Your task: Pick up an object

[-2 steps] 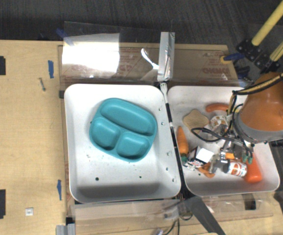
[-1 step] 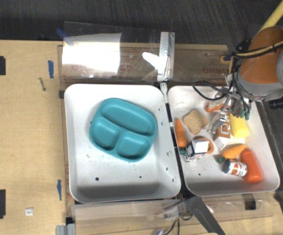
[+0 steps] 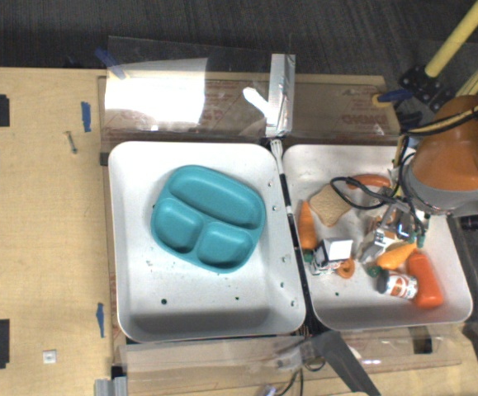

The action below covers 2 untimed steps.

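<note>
- Clutter fills the right bin (image 3: 461, 304), where the task's things lie: a slice of bread (image 3: 331, 206) toward the upper left, an orange carrot-shaped piece (image 3: 305, 226) standing along the left wall, a small white and black box (image 3: 335, 252) near the middle, and a red-orange bottle with a white label (image 3: 412, 285) toward the lower right.
- Another orange piece (image 3: 392, 256) lies just above the bottle, touching or nearly touching it, and a small orange bit (image 3: 346, 269) sits just below the box.
- Gripper (image 3: 385, 236) is low inside the right bin, among the orange piece, the box and the bread; thin metal parts and coloured wires crowd around it.
- Whether the claw is spread or pressed together cannot be told, and nothing can be seen clearly pinched in it.
- Arm's orange band (image 3: 449, 151) hangs over the bin's upper right corner, covering that part of the bin, and black cables (image 3: 362, 185) loop from it across the bread's top edge.
- Left bin (image 3: 131, 304) holds a teal divided tray (image 3: 208, 216), well apart from the gripper.
- Between the two bins their rims meet in a ridge, with the carrot-shaped piece just beside it.
- Behind both bins stands a clear plastic panel (image 3: 181, 97), and a yellow pole (image 3: 466, 25) slants across the upper right corner.
</note>
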Available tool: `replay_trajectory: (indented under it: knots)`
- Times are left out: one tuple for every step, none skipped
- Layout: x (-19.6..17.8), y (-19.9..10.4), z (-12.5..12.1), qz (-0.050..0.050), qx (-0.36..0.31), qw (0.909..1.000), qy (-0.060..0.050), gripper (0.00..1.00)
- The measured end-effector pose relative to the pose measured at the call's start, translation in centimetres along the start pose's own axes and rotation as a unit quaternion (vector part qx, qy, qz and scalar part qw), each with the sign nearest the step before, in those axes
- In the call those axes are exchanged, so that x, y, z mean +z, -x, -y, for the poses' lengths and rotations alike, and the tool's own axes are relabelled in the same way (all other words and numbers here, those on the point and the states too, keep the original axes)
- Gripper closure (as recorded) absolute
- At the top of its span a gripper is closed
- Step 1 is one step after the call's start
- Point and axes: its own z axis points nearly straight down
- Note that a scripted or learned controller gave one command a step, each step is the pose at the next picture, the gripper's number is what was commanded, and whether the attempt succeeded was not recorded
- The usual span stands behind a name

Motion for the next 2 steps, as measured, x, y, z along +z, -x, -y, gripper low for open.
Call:
replay_trajectory:
  knots:
    - [-0.1,-5.8,2.6,0.000,-0.026,0.9997,0.000,0.00]
    - [-1.4,-5.3,2.4,0.007,-0.026,0.9996,0.001,1.00]
